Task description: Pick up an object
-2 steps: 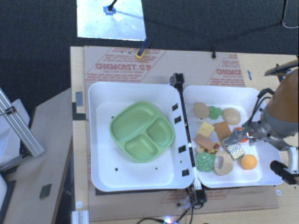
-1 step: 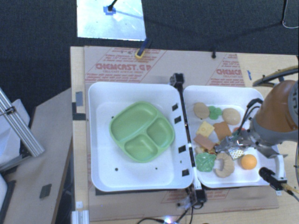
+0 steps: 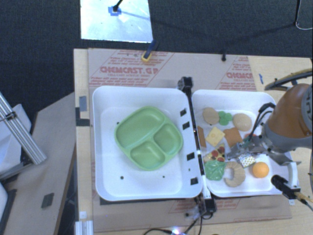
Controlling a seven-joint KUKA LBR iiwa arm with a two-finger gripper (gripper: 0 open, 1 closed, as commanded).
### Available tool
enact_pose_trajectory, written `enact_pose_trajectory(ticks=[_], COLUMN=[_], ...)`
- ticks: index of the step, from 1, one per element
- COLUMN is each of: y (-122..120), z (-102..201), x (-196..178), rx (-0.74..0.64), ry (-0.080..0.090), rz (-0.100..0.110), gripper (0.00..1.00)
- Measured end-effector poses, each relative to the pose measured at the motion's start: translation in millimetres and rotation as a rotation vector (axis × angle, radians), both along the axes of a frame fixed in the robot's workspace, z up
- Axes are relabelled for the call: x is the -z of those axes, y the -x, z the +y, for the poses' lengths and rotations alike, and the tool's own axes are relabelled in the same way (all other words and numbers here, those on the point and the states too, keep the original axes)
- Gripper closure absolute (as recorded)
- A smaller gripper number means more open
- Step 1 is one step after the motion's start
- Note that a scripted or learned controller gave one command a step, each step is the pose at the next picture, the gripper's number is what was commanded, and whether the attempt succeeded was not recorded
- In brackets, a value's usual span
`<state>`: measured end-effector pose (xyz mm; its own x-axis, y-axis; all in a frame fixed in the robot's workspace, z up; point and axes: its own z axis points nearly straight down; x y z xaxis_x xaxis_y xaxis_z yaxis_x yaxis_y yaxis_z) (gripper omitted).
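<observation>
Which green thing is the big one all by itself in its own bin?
The green tray with three sections. It lies alone in the left bin and is far bigger than the little green toy foods crowded in the right bin near the gripper.

The bench top is covered with cardboard (image 3: 132, 68) with red printed lettering — it pokes out around the bins on all sides. A yellow-and-blue clip (image 3: 148, 53) sits on its far edge. Past that, on dark carpet (image 3: 39, 23), there's a shiny metal plate (image 3: 116, 14) lying flat with a small blue piece (image 3: 115, 10) on it and a thin dark rod running off from that. Left of the bench is a lower tan surface (image 3: 49, 155) with a little grey rectangle (image 3: 47, 200) on it. An aluminium frame rail (image 3: 19, 131) slants across the left edge — there's white stuff behind it that I can't identify.
</observation>
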<state>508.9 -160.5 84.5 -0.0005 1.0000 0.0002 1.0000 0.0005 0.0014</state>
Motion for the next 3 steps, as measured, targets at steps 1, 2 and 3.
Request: enact_pose_trajectory(ticks=[1, 2, 3], y=[-0.7, -4.7, -5.1], z=[0.0, -7.5, -10.9], x=[-10.4, -56.3, -119.8], rx=[0.0, -0.003, -0.003], ry=[0.0, 0.002, 0.003], rz=[-0.002, -0.003, -0.005], gripper=[1.0, 1.0, 1.0])
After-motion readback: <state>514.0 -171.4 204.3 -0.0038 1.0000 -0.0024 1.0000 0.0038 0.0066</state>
